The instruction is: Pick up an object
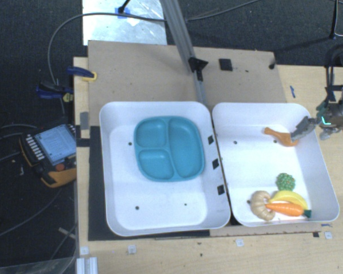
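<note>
The gripper (304, 126) reaches in over the right bin's (257, 170) far right side, its tip touching or just beside a small orange spoon-like piece (280, 136) that lies on the bin floor; whether the piece is pinched or merely next to it cannot be told. In the near right corner of the same bin lie a broccoli (284, 181), a banana (290, 197), a carrot (286, 209) and a beige knobbly piece (262, 204), bunched together and well apart from the gripper. The left bin (120, 204) holds a blue divided plate (169, 148).
</note>
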`<state>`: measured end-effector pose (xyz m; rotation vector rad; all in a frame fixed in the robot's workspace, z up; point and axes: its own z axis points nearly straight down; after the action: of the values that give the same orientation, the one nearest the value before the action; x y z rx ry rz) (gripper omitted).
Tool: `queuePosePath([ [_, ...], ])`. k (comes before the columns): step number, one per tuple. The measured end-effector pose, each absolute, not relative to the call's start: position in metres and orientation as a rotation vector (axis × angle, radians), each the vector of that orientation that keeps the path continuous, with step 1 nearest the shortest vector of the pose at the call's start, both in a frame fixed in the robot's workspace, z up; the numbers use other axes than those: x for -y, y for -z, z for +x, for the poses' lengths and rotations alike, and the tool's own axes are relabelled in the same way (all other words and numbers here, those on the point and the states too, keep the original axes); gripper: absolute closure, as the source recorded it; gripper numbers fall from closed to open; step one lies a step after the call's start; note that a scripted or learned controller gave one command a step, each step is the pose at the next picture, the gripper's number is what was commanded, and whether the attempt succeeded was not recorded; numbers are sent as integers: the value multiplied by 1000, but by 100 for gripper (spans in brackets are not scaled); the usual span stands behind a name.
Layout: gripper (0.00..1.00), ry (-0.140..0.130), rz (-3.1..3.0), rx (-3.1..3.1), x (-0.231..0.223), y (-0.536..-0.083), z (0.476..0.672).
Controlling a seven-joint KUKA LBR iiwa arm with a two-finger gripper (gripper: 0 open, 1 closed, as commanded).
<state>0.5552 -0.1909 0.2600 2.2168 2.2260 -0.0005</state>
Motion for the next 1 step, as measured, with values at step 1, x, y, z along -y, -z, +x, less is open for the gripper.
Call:
queuePosePath([
  [1, 0, -1, 2215, -2225, 191, -261, 556],
])
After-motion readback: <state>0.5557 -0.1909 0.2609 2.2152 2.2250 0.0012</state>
